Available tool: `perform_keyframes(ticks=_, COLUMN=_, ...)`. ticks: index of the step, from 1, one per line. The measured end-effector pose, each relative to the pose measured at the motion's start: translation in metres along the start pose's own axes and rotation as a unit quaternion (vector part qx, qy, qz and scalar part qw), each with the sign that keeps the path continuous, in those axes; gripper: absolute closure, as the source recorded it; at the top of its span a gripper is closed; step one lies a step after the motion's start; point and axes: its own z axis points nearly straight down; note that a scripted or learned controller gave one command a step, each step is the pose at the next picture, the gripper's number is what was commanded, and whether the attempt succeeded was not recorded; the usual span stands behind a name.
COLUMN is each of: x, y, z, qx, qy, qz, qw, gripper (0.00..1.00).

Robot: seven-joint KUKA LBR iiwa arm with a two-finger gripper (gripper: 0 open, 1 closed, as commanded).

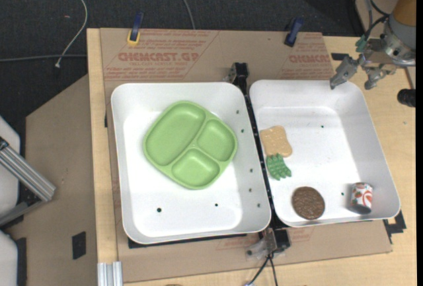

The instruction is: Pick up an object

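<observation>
A: What lies nearest in the right bin [379, 152]?

B: At its near edge, a brown round disc [308, 203], and to the right of it, in the near right corner, a small red-and-white can [361, 197] on its side.

A: And further in?

B: Against the bin's left wall, a green leafy toy [278, 166], with a tan flat piece [275, 140] touching it on the far side.

A: Where is the claw [357, 74]?

B: Over the far right corner of that same bin, well apart from every object. Its two fingers are spread, with nothing between them.

A: The left bin [125, 146]?

B: It holds a green divided plate [190, 144], tilted diagonally. Both bins sit on the table [99, 80].
</observation>
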Motion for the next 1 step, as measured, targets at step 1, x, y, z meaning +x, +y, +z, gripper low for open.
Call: perform_keyframes(ticks=1, x=0.0, y=0.0008, z=-0.0017, qx=-0.002, qy=0.0, qz=0.0, qw=1.0, gripper=0.0)
